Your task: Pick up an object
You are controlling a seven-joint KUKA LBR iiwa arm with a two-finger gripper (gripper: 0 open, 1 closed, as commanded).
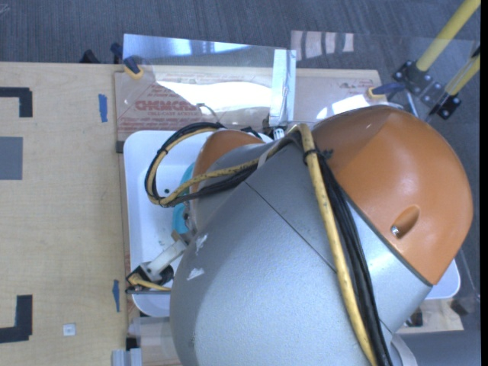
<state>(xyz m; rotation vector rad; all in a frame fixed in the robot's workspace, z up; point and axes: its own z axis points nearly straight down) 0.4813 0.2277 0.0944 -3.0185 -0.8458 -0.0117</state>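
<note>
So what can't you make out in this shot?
- Claw: hidden under the arm, so its state cannot be told.
- Left bin: the arm covers most of the floor; a teal thing peeks out, unidentifiable.
- Right bin: just a corner visible past the arm.

Your counter (61,204) is pale wood with black corner marks and bits of blue tape. On it you see a white bin (137,204), and a clear sheet clamped along its back edge.

White bin (136,204), wooden bench (61,204) (blue tape (103,107)), yellow poles (457,17)
</note>
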